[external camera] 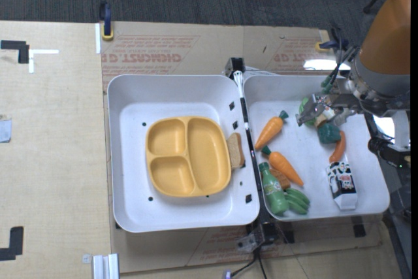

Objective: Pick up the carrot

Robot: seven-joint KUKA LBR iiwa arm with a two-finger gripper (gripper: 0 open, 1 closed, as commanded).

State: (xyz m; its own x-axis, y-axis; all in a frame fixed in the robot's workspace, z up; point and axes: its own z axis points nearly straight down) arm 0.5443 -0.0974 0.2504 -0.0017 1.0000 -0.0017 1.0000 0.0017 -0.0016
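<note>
Gripper (pixel 320 112) held over right bin (pixel 372 206) | jaws: cannot be told | risk: two carrots (pixel 271 130) (pixel 285 168) lie close; wrong item could be grabbed.

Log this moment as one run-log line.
end effector: above right bin, near teal toy | carrots: lying in bin, ungrasped | plate: left bin

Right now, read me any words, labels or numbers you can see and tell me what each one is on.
"CHEMAST GF": red print on the cardboard behind the left bin, upside down and uncertain.
Red print on the cardboard behind the right bin: too blurred to read.
Milk carton: cow pattern; no legible text.
</note>
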